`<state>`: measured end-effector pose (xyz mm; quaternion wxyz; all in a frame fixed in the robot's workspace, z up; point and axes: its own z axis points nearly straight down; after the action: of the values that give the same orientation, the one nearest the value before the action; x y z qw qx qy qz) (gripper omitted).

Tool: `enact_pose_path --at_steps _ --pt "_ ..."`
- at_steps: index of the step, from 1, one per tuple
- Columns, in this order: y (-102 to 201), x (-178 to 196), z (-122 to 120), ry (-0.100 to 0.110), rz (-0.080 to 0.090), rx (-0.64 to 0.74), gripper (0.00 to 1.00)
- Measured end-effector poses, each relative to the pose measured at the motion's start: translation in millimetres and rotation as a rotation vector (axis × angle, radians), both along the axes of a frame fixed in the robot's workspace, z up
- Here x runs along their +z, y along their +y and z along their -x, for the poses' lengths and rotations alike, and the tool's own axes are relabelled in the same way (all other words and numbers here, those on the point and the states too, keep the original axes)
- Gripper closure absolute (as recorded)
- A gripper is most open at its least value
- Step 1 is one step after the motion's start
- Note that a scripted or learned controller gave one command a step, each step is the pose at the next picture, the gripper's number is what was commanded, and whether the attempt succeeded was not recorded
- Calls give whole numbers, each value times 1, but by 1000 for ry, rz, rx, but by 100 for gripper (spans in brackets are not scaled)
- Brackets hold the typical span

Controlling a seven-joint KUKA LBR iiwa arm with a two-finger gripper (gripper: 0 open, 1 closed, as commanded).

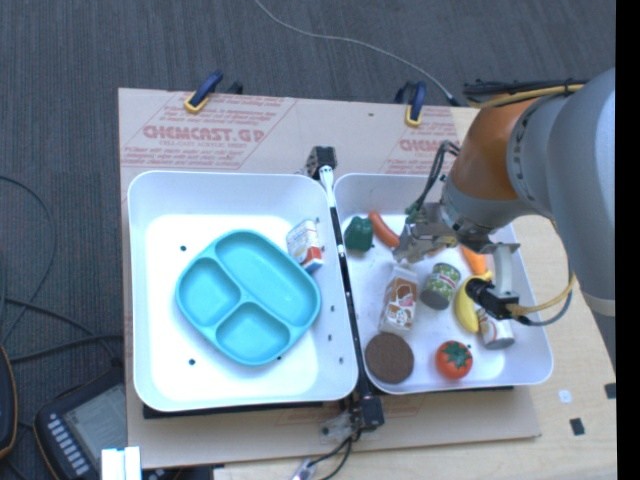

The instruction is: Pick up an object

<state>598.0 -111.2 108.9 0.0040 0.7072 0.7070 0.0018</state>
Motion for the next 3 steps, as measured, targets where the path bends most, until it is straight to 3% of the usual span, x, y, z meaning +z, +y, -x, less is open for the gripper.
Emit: enact_pose_path --at_steps 1,2,3 --pt "0 0 0 0 0 0 0" --pt "0 10 0 0 -1 0 100" --pt "0 10 0 -1 -1 0 0"
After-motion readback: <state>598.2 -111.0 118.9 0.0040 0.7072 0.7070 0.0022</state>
